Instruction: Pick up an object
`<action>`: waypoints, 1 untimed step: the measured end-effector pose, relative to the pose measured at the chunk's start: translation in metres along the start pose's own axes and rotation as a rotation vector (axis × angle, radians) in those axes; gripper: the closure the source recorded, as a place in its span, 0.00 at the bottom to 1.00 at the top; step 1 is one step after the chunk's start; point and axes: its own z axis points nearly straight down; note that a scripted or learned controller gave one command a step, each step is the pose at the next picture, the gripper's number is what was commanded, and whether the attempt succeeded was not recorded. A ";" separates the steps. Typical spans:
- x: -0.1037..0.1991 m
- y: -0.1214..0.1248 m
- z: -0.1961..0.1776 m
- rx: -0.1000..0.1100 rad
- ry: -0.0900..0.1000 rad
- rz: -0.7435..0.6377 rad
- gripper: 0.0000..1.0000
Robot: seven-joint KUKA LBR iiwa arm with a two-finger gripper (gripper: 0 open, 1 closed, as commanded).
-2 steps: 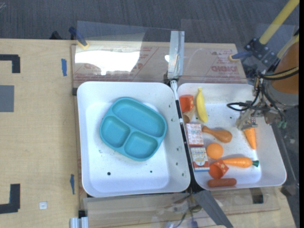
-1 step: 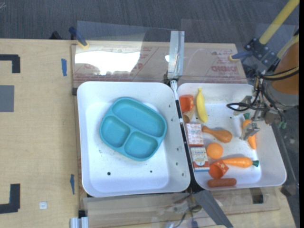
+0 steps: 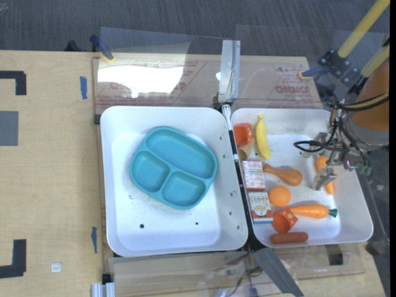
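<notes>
the right bin [image 3: 362,228] holds all the small food toys, and the left bin [image 3: 117,228] carries a blue tray [image 3: 173,167] with three compartments.

starting at the near edge of the right bin: a red sausage [image 3: 288,238] lies along the front wall. just behind it a carrot [image 3: 309,211] lies with its long axis almost parallel to that front wall, green end toward the right wall, and a red piece [image 3: 283,220] touches its left end. an orange [image 3: 279,196] sits behind these, beside two small cartons [image 3: 255,190] that lie along the left wall. farther back is a drumstick [image 3: 283,174], thick end to the right, and then a banana [image 3: 262,138] that runs near to far close to the far left corner.

the pincer [image 3: 327,177] hangs low in the right half of this bin, near the right wall. i cannot tell how far it is open. small orange pieces [image 3: 322,163] show just beside it, but it is not clear that anything sits between its tips.

i judge the nearest good targets to be the carrot, which lies from the pincer toward the near edge, and the drumstick, which lies to its left. the carrot's long axis runs left to right, so the closing should go across it, near to far.
</notes>
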 end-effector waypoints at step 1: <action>-0.005 0.001 -0.015 0.004 -0.015 -0.002 1.00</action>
